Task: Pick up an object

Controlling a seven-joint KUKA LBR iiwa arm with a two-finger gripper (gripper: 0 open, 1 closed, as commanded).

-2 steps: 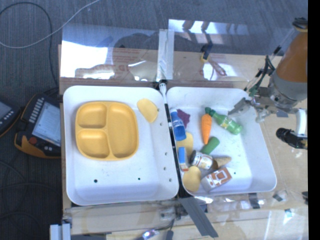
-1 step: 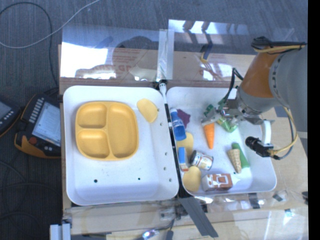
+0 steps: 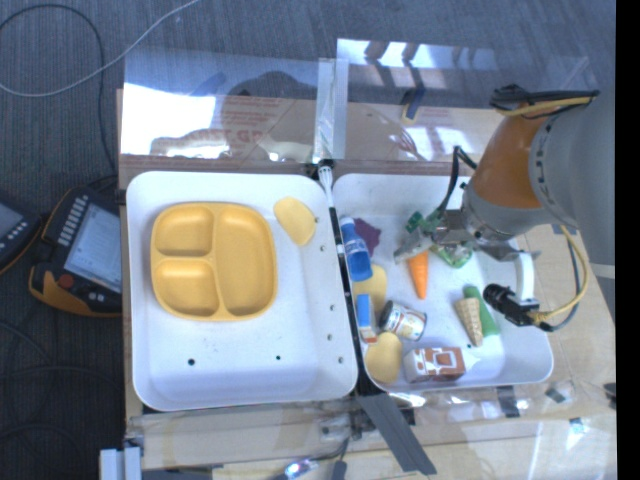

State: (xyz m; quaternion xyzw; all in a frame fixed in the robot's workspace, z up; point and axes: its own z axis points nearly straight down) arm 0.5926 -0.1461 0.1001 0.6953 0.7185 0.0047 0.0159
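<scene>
A robotics lab or test cell, by the look of it. An industrial arm [image 3: 540, 168] with an orange band reaches over a desk [image 3: 590, 338] carrying two white bins [image 3: 240, 388], screened by clear plastic panels [image 3: 250, 108]. A teach pendant [image 3: 75, 253] lies on the grey carpet [image 3: 60, 98], with loose cables [image 3: 60, 38] trailing nearby.

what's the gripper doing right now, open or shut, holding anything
Two-finger gripper: low in the right white bin, above the orange carrot; cannot be told.
</scene>
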